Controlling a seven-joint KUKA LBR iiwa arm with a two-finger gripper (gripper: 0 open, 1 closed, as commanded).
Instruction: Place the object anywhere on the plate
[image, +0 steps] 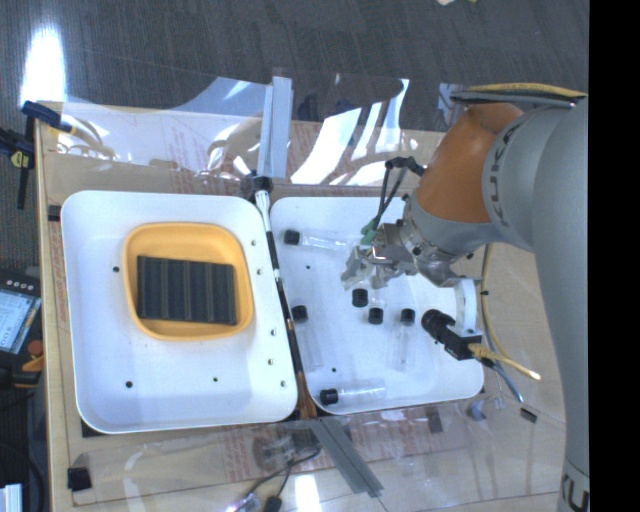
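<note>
Lying in the right bin (310, 225), several small clear vials with black caps (375, 314) are seen scattered near the gripper (368, 262). Which one is the task's object cannot be told. Left of that bin, the yellow plate (188, 240) with its dark ribbed centre is held in the left bin (90, 330). Whether anything is gripped cannot be told.
</note>
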